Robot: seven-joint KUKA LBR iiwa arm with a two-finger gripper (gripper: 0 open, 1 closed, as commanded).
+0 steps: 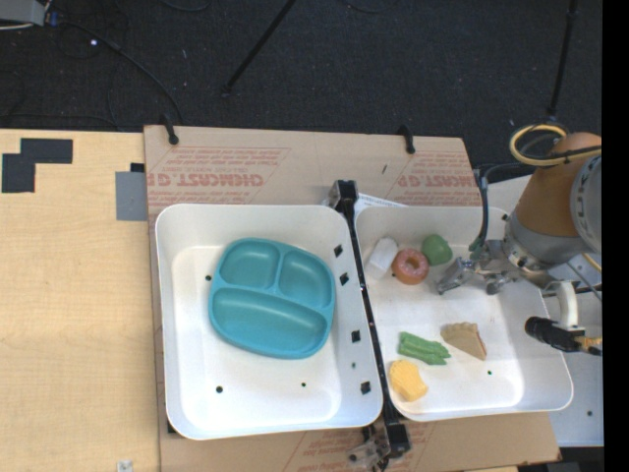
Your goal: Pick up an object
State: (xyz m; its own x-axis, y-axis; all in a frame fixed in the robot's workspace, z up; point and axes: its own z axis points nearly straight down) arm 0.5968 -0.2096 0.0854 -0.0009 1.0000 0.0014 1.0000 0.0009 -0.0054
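Toys lie in the right bin (536,386), and none of them is picked up. The arm (550,200) comes in from the right, over the bin's far right corner. It bends down and leans to the left. Its gripper (454,281) hangs low inside the bin, near the back. I cannot tell if it is wide or narrow, because the metal parts blur together. Nothing shows held in it.

Just left of the gripper sits a round green toy (437,250). It touches a donut (410,265), which is pink and brown with a hole in the middle. A small white thing (381,255) lies beside the donut, close to the wall between the bins. These three sit packed together at the back of the bin.

Nearer the front lies a long bumpy green toy (424,348). Beside it, to the right, is a tan wedge (465,340) like a slice of bread. A yellow lump (408,380) rests at the front left, just below the green one. These three are well apart from the gripper.

The left bin (187,382) holds a blue plate (272,297) with three parts. Both bins rest on brown cardboard (256,170). A yellow cable loop (536,144) sits on top of the arm.
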